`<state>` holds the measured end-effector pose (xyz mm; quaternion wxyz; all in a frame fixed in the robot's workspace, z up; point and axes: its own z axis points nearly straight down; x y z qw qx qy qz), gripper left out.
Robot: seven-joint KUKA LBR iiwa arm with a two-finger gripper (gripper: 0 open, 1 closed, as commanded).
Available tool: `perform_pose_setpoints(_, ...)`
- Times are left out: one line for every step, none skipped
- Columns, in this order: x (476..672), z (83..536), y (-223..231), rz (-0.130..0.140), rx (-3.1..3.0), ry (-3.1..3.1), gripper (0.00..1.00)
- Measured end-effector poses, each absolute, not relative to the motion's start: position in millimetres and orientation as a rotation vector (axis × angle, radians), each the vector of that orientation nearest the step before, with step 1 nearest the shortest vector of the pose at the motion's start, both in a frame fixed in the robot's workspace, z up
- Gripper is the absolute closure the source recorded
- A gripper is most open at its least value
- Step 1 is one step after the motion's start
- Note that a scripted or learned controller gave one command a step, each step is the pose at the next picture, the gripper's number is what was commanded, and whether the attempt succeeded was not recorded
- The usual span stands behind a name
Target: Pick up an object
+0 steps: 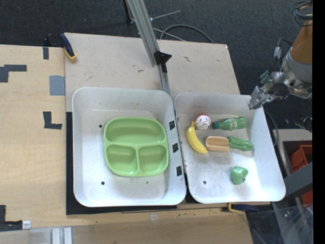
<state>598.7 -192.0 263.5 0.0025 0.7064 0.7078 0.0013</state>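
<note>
While the pincer (255,101) hangs over the right bin's (269,151) far rim

The arm (299,60) reaches in, wrist angled downward.

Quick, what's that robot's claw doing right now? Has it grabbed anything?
Gripper: cannot be told; it is above the right bin's far right edge, nothing seen in it.

Below me the two shallow white plastic bins (81,136) look matt and scuffed with dark specks. The green divided plastic plate (136,146) is smooth with a soft sheen. The yellow plastic banana (195,140) and green plastic bottle (230,123) look glossy. My pale wooden worktop (30,136) is matt, with a faint grain.
</note>
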Motion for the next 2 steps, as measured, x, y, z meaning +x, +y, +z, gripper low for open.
perform_pose_setpoints(601.0, 253, -142, 0.000, 2.216, 2.229, 1.00)
perform_pose_setpoints(614.4, 258, -84, 0.002, 2.214, 2.231, 1.00)
